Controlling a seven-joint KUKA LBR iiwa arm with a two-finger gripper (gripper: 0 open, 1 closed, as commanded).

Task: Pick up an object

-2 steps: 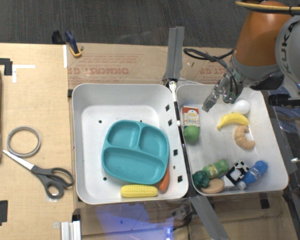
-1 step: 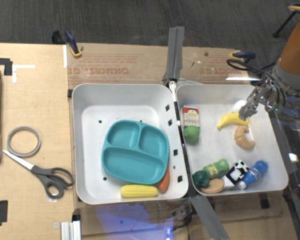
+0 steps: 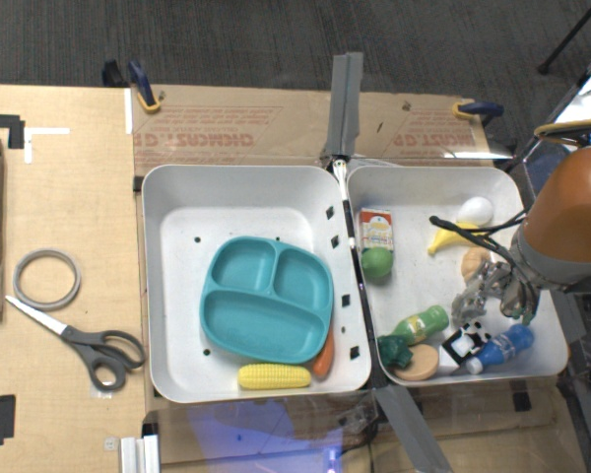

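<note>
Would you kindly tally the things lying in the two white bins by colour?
Teal: 1, the divided plate
Yellow: 2, the corn cob and the banana
Green: 3, the round fruit, the bottle and the broccoli
Blue: 1, the bottle
White: 1, the egg
Total: 8

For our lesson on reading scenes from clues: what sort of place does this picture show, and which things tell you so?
Most likely a robotics lab workbench. A robot arm reaches into two white bins holding toy food such as a corn cob, and clamps, tape and scissors sit on the bench.
</note>
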